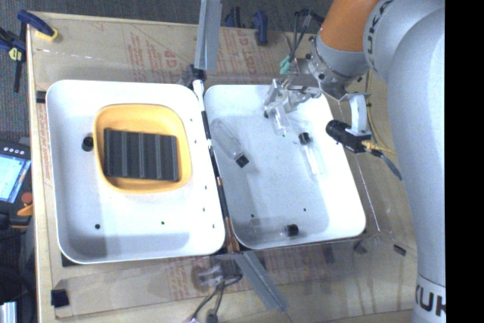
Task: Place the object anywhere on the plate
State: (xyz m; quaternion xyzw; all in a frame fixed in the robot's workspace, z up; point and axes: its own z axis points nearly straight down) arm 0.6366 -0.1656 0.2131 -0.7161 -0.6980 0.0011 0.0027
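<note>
White bins sit side by side on the plywood worktop (113, 49). The left bin (68, 231) carries a yellow plate (140, 116) with a dark, ribbed rectangular centre; the plate lies in the upper middle of that bin, and a small dark spot shows on the bin floor just to its left.

The right bin (333, 215) holds several clear plastic tubes with black caps. One tube (229, 144) lies slanted near the bin's left wall, its black cap pointing down and to the right. A second tube (310, 153) lies toward the right side, its black cap at the upper end. A third tube (274, 226) lies along the bin's near edge, faint against the white, with a black cap at its right end.

My hand (281, 104) hangs over the upper part of the right bin, near its far wall, its clear fingers pointing down and to the left. I cannot tell how far apart the fingers stand, nor whether anything is between them; the clear parts blur into the white floor. My arm (416, 87) comes in from the right, with the orange band (355, 7) above the wrist. A black part (344, 134) juts out over the bin's right rim, below the wrist.

All three tubes are in the right bin, well apart from the plate.
</note>
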